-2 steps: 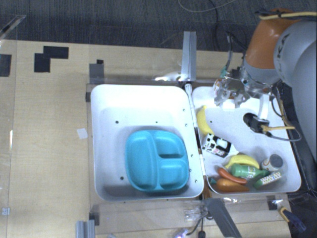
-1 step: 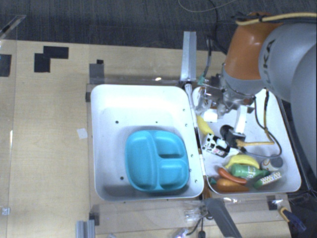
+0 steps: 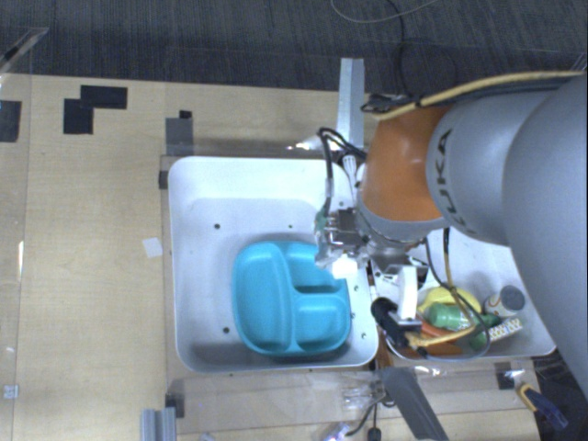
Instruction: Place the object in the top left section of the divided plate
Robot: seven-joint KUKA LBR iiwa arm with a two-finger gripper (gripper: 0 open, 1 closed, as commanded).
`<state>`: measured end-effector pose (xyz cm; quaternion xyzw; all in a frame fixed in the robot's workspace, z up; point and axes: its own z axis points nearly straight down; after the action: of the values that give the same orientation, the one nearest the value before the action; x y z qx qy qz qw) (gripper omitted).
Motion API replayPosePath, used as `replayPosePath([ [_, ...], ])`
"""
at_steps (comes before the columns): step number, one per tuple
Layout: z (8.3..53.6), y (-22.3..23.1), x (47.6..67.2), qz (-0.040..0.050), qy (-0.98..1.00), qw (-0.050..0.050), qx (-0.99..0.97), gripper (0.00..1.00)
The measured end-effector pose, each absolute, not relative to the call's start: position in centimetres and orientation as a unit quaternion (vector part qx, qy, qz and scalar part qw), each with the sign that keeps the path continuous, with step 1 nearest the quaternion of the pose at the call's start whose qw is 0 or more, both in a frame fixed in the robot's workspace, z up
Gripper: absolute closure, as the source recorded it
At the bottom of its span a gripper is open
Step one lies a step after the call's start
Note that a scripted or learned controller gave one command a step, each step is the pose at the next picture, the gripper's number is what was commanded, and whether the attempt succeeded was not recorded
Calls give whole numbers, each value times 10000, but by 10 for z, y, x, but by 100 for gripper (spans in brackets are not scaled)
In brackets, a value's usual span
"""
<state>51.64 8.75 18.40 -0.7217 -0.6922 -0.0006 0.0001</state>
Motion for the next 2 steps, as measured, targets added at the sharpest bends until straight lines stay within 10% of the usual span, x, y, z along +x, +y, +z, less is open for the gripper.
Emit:
replayPosePath([
  [1, 291, 103, 495, -26, -7742, -18, -6329, 100],
  [2, 273, 72, 514, -17, -8687, -20, -4954, 100],
])
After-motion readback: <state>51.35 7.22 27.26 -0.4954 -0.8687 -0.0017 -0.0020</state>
